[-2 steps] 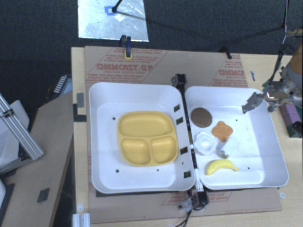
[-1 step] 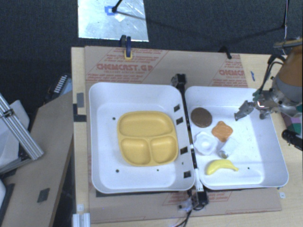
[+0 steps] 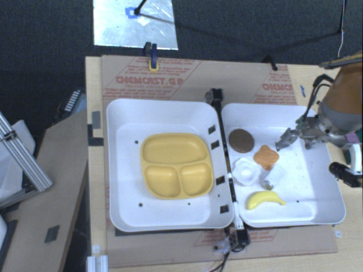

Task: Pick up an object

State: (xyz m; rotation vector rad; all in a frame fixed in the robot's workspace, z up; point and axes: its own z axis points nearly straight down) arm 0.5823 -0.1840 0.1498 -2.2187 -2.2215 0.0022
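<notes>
An orange block lies near the middle of the right bin, with a brown disc to its upper left, a white cup just below-left, and a banana toward the bin's front edge. The gripper hangs just above and to the right of the block, holding nothing; whether its jaws are spread or pressed together cannot be told. The grey arm enters from the right. In the left bin sits a yellow divided tray.
</notes>
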